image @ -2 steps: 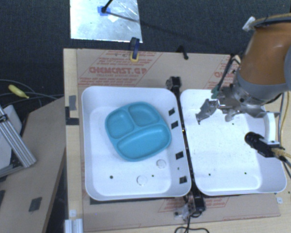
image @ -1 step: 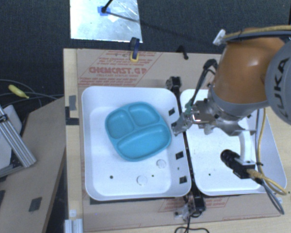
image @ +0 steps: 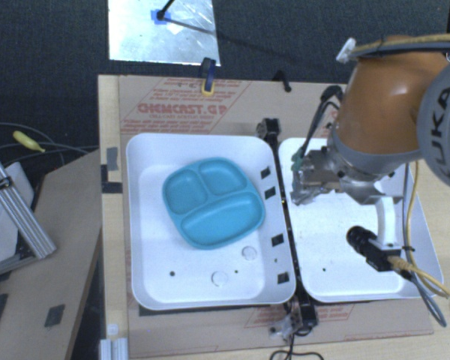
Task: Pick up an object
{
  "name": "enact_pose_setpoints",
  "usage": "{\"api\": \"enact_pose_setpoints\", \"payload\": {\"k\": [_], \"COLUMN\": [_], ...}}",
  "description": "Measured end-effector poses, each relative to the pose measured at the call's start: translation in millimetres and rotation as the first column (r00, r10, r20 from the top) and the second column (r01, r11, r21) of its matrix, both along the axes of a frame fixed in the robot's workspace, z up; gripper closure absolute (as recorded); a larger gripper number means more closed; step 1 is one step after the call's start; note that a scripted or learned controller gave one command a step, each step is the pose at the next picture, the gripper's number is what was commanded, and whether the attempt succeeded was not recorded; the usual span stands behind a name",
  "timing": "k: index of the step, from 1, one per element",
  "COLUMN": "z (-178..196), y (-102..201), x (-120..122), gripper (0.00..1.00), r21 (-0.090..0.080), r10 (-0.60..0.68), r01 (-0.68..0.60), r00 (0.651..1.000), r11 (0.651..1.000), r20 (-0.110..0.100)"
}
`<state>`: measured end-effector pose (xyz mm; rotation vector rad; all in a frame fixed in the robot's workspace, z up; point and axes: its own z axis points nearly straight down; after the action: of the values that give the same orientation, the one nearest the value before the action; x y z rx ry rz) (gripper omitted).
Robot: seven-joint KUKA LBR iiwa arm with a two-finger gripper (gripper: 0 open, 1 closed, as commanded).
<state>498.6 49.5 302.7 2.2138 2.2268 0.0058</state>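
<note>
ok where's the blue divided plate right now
The blue divided plate lies in the left bin of the camera view, near its middle, with the gripper over the right bin across the divider.

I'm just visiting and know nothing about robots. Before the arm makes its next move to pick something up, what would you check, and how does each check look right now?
1. Something to pick: ok, a blue divided plate lies in the left bin.
2. Plate unobstructed from above: ok.
3. Gripper over the plate: not ok, it hangs over the right bin.
4. Gripper open: cannot tell.
5. Gripper already carrying something: cannot tell.
</note>
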Motion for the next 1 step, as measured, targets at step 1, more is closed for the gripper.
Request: {"api": "enact_pose_setpoints", "payload": {"k": [1], "z": [62.0], "y": [29.3], "x": [-11.4], "gripper": [1.00], "r21": [0.001], "r10": [0.002], "r01": [-0.002], "r00": [1.000], "r11": [1.000], "r20": [0.004]}}
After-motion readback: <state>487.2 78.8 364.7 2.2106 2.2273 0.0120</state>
